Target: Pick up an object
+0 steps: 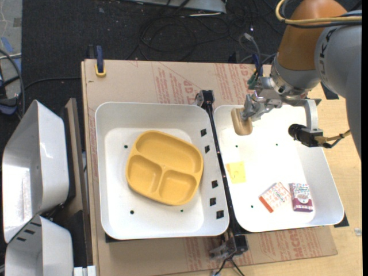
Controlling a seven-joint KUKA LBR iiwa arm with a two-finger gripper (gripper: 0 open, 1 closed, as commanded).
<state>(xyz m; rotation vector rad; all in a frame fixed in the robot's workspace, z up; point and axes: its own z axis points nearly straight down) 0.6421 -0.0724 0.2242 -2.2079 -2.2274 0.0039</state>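
In the right bin [322,154], whose middle lay bare, the gripper [248,115] hung near the far-left corner, touching a tan block [242,123], its grasp unclear.

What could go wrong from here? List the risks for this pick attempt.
1. The gripper sits at the tan block, which lies close against the right bin's far-left wall; the wall may block one side and the block could slip away.
2. The yellow note lies flat, so it would likely be hard to grasp.
3. The two small packets lie side by side near the front; a grab there might catch or shove both.
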